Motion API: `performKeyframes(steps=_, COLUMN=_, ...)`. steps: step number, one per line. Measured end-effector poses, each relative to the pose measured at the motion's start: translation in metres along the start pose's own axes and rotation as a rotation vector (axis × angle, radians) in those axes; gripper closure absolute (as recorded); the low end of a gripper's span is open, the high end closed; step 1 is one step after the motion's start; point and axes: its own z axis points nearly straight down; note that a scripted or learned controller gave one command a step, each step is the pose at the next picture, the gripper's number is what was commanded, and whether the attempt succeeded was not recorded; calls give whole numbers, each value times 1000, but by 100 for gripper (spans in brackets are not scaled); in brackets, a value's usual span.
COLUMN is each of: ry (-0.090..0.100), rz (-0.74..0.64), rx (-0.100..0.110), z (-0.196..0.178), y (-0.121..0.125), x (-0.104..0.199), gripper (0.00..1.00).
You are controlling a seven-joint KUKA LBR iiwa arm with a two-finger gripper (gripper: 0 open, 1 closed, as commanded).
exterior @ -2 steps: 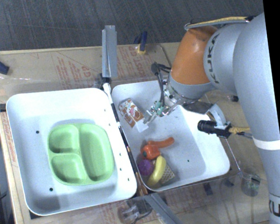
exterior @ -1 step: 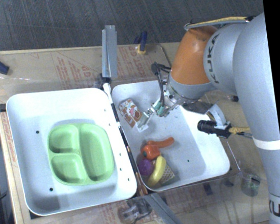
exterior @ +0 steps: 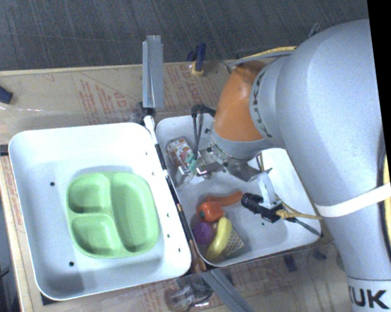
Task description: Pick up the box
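bright overhead light, glare on white bins (exterior: 31, 209), slightly soft focus.

We see the right bin (exterior: 294, 174) crowded: the arm (exterior: 319, 121) covers its upper right part, and the tool (exterior: 198, 164) sits low just beside the box (exterior: 178, 151) near the dividing wall. Toward the near edge, a carrot (exterior: 220, 204), a banana (exterior: 220, 236) and a purple fruit (exterior: 202, 231) cluster together. In the left bin (exterior: 34, 208), open room rings the green tray (exterior: 112, 214).
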Motion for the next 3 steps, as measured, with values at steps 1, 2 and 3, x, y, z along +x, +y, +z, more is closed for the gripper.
performKeyframes(steps=1, ry=5, rz=142, rx=0, z=0, y=73, x=-8, gripper=0)
performKeyframes(steps=2, ry=12, rz=14, rx=1, z=-137, y=43, x=-51, gripper=0)
performKeyframes(steps=3, ry=5, rz=16, rx=5, z=2, y=1, x=-2, gripper=0)
